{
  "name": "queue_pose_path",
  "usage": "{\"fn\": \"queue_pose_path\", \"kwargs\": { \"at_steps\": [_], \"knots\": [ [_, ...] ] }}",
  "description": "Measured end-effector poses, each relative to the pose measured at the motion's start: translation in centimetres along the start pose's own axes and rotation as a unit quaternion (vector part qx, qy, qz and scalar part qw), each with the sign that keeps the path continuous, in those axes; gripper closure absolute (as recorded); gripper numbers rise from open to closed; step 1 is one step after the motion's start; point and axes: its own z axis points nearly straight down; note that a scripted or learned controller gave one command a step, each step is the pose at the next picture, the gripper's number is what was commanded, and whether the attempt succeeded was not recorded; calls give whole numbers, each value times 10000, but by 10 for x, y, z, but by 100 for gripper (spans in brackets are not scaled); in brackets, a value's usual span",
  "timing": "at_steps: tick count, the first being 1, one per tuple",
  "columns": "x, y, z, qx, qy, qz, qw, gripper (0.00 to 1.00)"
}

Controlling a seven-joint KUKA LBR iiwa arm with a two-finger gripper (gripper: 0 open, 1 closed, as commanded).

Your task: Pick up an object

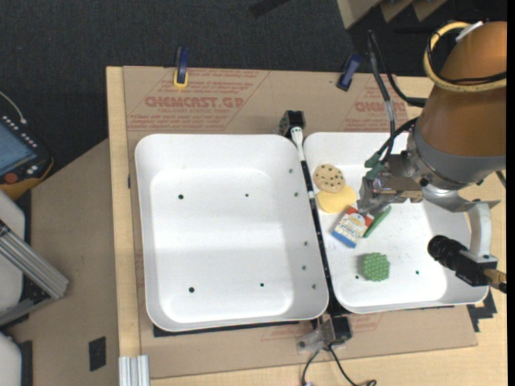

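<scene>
In the right bin lie a round tan cookie with dark chips, a pale yellow piece just below it, a small red, white and blue box with a green edge, and a green bumpy ball. My gripper hangs low over the box's upper right end, close to the yellow piece. Its fingers point down at the box, and the wrist body hides how they stand.
The left bin lies beside the right one on brown cardboard. A black part sticks into the right bin's right side. Blue clamps hold the cardboard's far edge.
</scene>
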Motion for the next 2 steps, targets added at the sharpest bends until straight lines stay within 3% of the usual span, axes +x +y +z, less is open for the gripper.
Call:
{"fn": "queue_pose_path", "kwargs": {
  "at_steps": [1,2],
  "knots": [
    [67,25,-14,1,6,-10,10000,100],
    [41,-1,-2,43,-4,43,10000,100]
  ]
}}
